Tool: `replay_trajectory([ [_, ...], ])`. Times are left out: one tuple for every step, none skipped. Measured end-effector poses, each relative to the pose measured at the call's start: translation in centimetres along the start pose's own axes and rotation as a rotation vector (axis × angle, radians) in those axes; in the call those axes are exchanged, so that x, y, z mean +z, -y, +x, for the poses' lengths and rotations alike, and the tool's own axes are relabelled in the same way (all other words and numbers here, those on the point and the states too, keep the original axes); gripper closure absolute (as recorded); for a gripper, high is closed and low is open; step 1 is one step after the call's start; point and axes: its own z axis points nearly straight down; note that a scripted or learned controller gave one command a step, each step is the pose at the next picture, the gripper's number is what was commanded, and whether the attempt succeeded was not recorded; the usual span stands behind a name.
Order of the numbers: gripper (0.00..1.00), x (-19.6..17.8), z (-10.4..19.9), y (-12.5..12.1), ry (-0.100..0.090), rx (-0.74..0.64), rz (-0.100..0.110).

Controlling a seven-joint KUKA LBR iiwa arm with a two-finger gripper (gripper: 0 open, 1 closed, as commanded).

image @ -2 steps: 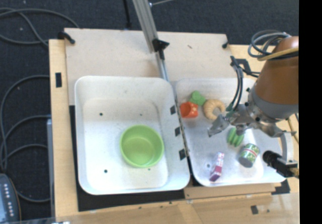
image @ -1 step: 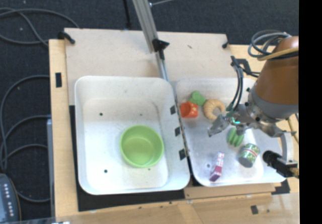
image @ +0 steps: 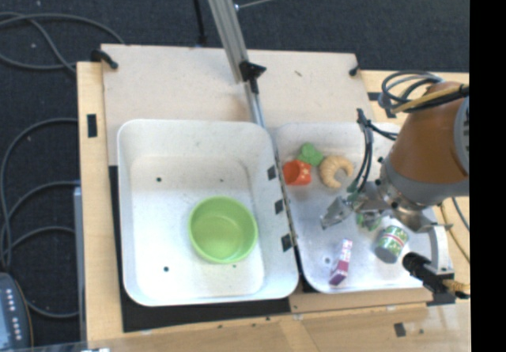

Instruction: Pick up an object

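The left bin (image: 142, 184) holds a green bowl (image: 224, 229). In the right bin (image: 316, 275), the gripper (image: 348, 210) hovers low, fingers spread, gripping nothing, beside a green-labelled can (image: 390, 243). A tan bagel (image: 336, 172), orange-red toy (image: 297, 173), green piece (image: 311, 155) and pink packet (image: 341, 263) lie around it.

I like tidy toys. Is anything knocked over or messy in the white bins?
A little. The can lies tipped on its side in the right bin, near the gripper. The green bowl sits upright in the left bin.
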Motion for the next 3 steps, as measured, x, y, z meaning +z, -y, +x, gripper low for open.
replay_trajectory([
  [0.0, 6.1, -0.5, -0.5, 0.0, 0.0, 0.002],
  [0.0, 9.5, -0.7, -0.5, 0.001, 0.001, -0.003],
  [1.0, 8.4, -0.7, -0.7, -0.001, 0.004, -0.008],
])
